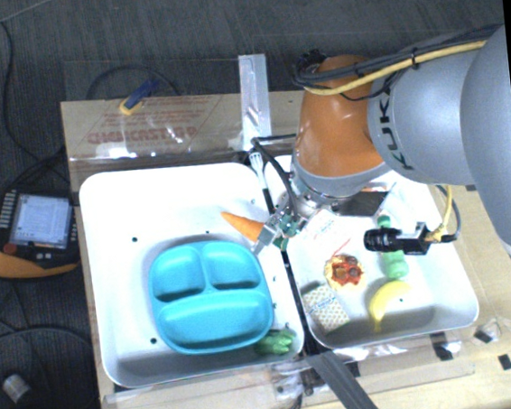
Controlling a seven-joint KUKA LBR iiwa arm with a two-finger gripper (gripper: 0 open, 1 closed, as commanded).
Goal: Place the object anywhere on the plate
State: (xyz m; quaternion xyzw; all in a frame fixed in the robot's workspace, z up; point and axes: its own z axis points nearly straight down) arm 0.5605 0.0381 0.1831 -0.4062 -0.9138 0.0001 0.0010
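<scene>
Dark carpet (pixel 23 69) lies all around, and on it at the left sits a handheld screen unit (pixel 31 227) with orange trim. The surface (pixel 138 121) is brown board with a clear plastic sheet over its far part, and it carries both bins. My arm (pixel 436 107) comes in from the right, grey with the orange band, and hangs over the far end of the wall shared by the bins. The left bin (pixel 118 195) holds the blue plate (pixel 210 294), which has two small compartments on the far side and one long one on the near side. The right bin (pixel 447 301) holds the smaller things. A white paper (pixel 327 235) lies at its far left, just beside my end effector (pixel 276 230), which sits low over the dividing wall. I cannot tell whether it is open or closed. The carrot (pixel 242 222) lies in the left bin, off the plate, just beyond the plate's far right corner, with its thick end towards my end effector and its tip pointing away to the left; whether the two touch I cannot tell. In the right bin a banana (pixel 388 299) lies near the front, with a green piece (pixel 395 266) just behind it. To their left are a round red piece (pixel 344 271) and a patterned grey-white piece (pixel 324 305). Another small green thing (pixel 276 340) sits in the left bin's near right corner, just beside the plate.
</scene>
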